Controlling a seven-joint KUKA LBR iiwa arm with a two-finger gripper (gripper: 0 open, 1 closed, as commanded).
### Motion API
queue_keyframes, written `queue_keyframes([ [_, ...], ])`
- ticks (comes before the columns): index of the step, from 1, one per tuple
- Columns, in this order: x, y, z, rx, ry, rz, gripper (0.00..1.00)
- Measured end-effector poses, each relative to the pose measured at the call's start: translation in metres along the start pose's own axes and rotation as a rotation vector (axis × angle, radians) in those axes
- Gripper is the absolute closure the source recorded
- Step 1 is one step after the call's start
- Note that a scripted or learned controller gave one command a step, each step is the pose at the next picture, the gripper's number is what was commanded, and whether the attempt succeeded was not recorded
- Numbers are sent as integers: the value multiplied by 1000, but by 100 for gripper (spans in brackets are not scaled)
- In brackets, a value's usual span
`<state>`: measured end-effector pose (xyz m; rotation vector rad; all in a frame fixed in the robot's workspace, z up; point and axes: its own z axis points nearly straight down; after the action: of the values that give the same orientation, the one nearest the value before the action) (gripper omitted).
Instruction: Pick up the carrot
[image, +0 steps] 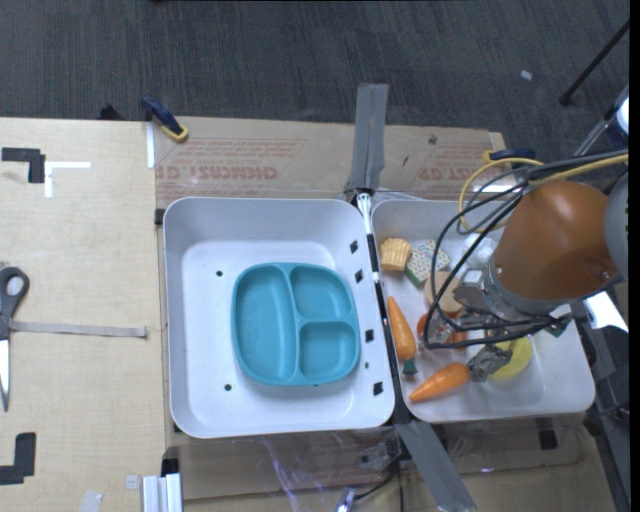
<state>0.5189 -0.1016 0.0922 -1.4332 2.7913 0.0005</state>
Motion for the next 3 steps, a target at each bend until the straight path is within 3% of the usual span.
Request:
queue_keyframes([
  [1, 25, 31, -1, 1, 1, 19, 0],
  [2, -5, -18, -1, 2, -1, 319, 0],
  [3, -7, -19, -11, 4, -4, 316, 100],
])
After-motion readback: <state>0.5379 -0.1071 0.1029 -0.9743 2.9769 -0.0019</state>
